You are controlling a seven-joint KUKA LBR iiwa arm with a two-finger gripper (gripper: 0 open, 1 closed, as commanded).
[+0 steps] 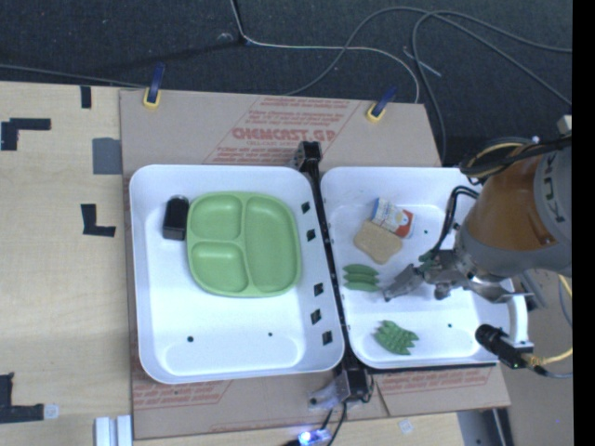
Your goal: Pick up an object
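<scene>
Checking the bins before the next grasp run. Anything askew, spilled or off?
Nothing spilled or damaged. Only oddity: a small black block lies loose in the left bin, touching the green divided plate at its left rim. The right bin holds scattered small items, none overhanging its rim.

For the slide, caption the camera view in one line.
Arm reaches into the right bin, gripper low beside green pods; green tray sits in the left bin.
</scene>
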